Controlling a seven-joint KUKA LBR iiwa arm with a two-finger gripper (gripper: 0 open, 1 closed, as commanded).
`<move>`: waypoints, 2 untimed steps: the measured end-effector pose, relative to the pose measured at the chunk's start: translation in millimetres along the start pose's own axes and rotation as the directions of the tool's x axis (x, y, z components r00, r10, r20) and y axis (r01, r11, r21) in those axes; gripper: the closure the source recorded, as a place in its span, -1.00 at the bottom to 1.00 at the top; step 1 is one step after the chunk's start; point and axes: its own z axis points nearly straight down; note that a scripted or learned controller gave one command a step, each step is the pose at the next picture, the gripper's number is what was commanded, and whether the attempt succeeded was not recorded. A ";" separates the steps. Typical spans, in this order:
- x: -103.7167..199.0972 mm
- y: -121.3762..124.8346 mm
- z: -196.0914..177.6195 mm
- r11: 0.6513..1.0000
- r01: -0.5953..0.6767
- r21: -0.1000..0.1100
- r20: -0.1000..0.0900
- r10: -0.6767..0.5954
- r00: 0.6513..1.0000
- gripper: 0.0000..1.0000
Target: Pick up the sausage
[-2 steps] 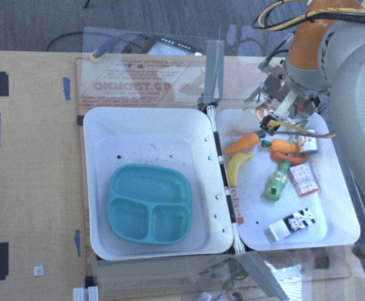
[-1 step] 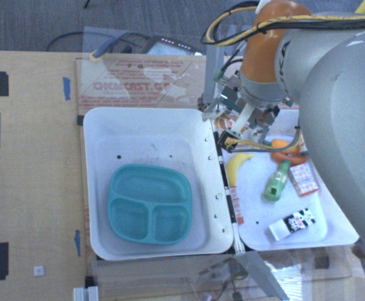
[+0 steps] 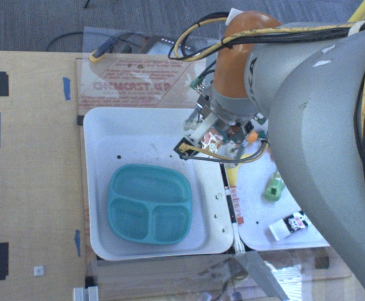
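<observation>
You've got bright, even light here, nothing dim. The white bins (image 3: 145,127) come out a bit washed, with only soft faint shadow along their inner walls. The teal tray (image 3: 150,204) throws hardly any shadow. There's glare on the clear plastic sheet (image 3: 135,83) up top and a pale sheen on the big grey arm (image 3: 323,124), which sits so close to your camera it looks soft. The whole picture is slightly grainy and low-res.

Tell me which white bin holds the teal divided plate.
The left bin: the teal divided plate lies inside it. The right bin holds small items instead.
</observation>
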 end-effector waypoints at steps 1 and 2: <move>20.2 -0.3 30.1 0.995 0.095 -0.008 0.002 -0.095 0.995 1.00; 28.4 -3.4 35.5 0.993 0.118 -0.016 0.006 -0.118 0.993 1.00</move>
